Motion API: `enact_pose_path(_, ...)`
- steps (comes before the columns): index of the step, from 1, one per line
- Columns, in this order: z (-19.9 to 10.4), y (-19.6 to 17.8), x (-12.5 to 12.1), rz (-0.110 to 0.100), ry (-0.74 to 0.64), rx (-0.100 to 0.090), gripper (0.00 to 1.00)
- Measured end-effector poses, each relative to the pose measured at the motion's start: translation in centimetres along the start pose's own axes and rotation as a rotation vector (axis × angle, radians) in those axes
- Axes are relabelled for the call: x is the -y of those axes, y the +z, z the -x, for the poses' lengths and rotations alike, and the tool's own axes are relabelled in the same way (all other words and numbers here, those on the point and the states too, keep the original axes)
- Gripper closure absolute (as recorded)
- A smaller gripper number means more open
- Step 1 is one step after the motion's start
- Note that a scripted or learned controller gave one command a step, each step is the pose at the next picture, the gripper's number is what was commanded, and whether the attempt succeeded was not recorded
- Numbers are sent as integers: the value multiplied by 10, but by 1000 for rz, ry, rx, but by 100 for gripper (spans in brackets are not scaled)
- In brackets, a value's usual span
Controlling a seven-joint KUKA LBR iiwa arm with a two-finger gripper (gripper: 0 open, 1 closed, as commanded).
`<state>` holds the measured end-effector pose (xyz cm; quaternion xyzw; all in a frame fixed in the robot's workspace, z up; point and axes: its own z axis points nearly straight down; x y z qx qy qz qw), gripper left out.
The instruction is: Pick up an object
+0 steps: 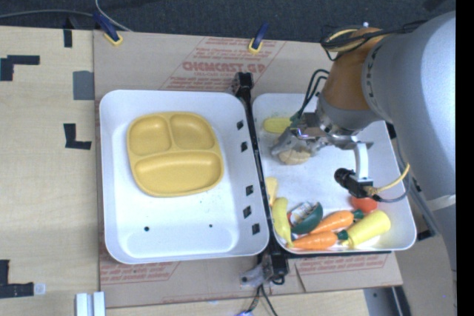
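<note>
I am looking down at a slant on a bench with 2 shallow white bins side by side. The left bin (118, 233) holds a yellow plate (175, 153) with 3 compartments, lying flat in its upper half.

The right bin (404, 237) is where my arm (415, 85) works. The arm is grey with an orange band above the wrist, and it reaches in from the right, bent down over the bin's upper part. Its gripper (302, 135) points toward the left and sits low over the bin's upper left area. I cannot tell how the claw is set; the metal parts blur together there.

Just under the gripper lies a pale beige lump (294, 155), rounded and uneven, touching or nearly touching the claw. Just beside it, toward the bin's upper left corner, is a small yellow piece (275, 124).

Along the bin's lower edge sits a heap of toy food: a yellow banana (280, 216) on the left, a teal piece (309, 217), an orange carrot (326, 223), and a yellow cob (369, 226) on the right.
</note>
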<state>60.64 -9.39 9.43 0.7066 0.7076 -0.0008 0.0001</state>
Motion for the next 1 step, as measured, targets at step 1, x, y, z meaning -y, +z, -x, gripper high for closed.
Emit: enact_pose_path(1, -71, -90, 105, -1, -1, -2, 100)
